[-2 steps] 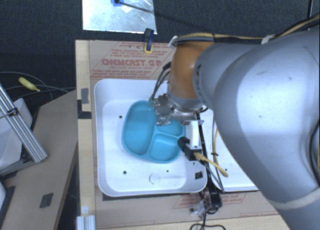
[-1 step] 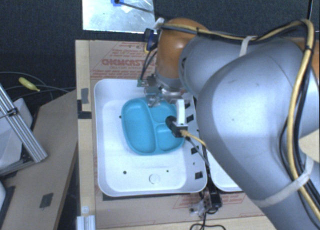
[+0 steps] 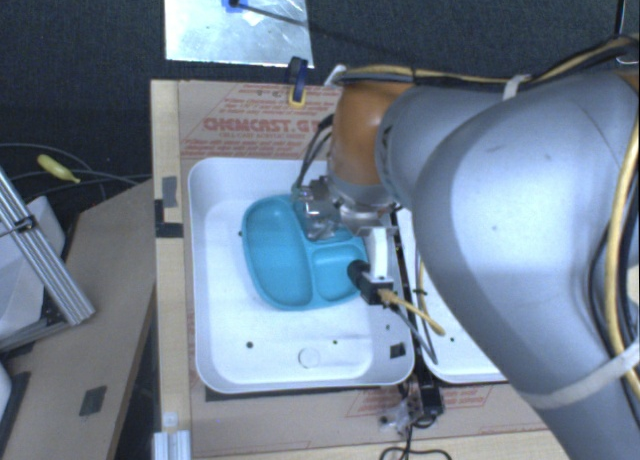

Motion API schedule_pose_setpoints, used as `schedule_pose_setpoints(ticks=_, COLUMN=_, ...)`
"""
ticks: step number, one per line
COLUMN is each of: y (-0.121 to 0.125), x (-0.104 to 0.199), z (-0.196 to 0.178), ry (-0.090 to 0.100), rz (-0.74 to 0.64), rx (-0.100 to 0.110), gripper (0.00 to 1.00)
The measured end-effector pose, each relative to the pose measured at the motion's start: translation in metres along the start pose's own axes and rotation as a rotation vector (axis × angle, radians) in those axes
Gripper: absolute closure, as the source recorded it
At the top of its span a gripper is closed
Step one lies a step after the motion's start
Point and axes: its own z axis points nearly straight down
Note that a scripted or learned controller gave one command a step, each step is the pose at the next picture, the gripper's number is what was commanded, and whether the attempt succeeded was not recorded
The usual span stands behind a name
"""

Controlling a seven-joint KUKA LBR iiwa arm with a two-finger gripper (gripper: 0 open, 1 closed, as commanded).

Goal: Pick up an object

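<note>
A light blue plastic dish (image 3: pixel 288 258), rounded and shallow, lies in the middle of the left white bin (image 3: pixel 222 278). My gripper (image 3: pixel 316 218) hangs right over the dish's upper right part, low in the bin. The wrist and the big grey arm cover the gripper from above, so its tips are hidden. Whether anything sits between them is not visible.
The right bin (image 3: pixel 462 356) is mostly covered by the arm; just its near left corner shows. A small clear disc (image 3: pixel 310 356) lies near the left bin's front wall. Cardboard (image 3: pixel 250 118) lies behind the bins, and a metal frame (image 3: pixel 40 258) stands at the far left.
</note>
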Motion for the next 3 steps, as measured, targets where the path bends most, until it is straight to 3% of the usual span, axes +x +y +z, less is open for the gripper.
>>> schedule_pose_setpoints(ticks=1, y=-0.069, x=-0.017, z=-0.105, ry=0.002, rz=0.000, rx=-0.004, gripper=1.00)
schedule_pose_setpoints(ticks=2, y=-0.113, x=0.010, z=-0.216, ry=0.005, rz=-0.009, rx=-0.009, gripper=1.00)
schedule_pose_setpoints(ticks=3, y=-0.125, x=-0.019, z=-0.376, ry=0.005, rz=-0.003, rx=-0.019, gripper=1.00)
